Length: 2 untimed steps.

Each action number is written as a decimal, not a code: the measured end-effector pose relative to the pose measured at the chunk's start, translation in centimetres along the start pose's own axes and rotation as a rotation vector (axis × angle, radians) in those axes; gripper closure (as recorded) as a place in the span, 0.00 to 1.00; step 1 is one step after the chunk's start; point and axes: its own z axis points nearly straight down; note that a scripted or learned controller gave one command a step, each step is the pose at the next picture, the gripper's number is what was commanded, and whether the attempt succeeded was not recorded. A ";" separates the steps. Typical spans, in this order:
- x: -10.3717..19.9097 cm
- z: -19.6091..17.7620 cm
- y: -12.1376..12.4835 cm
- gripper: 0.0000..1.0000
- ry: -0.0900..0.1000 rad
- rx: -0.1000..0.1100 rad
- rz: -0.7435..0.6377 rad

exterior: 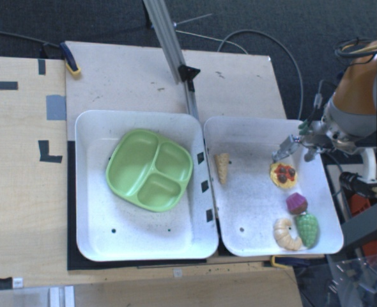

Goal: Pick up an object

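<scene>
The right bin holds several toy foods: a yellow tart with red berries, a purple piece, a green bumpy piece, a cream croissant and a tan cone near the left wall. My gripper hangs over the bin's upper right, just above and to the right of the tart, fingers spread with nothing between them. The grey arm with its orange band enters from the right.
The left bin holds a green divided plate. A metal pole slants down to the divider between the bins. Cables lie on the dark floor behind the bench.
</scene>
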 end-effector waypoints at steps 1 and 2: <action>1.1 5.7 -0.2 0.00 0.001 0.000 0.000; 0.8 9.2 0.2 0.00 -0.011 -0.020 0.002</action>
